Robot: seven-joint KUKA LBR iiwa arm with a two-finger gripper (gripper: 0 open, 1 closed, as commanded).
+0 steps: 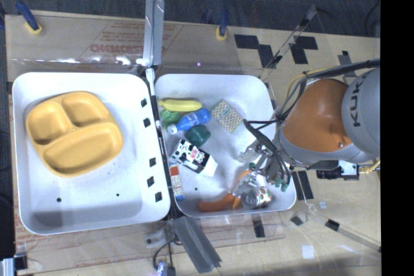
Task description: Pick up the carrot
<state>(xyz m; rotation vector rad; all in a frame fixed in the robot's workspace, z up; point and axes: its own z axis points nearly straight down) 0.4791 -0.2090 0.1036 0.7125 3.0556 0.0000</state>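
Camera view: the arm [323,119] enters from the right and bends down into the right bin [259,90]. The end effector [253,189] sits low in the near right corner; finger state cannot be determined. The carrot [218,204] lies on the bin floor along the near wall, just beside the end effector.

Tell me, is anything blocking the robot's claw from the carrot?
Nothing visible is. The gripper sits low in the right bin, right beside the carrot, whose right end lies against it. The other toys sit farther up the bin.
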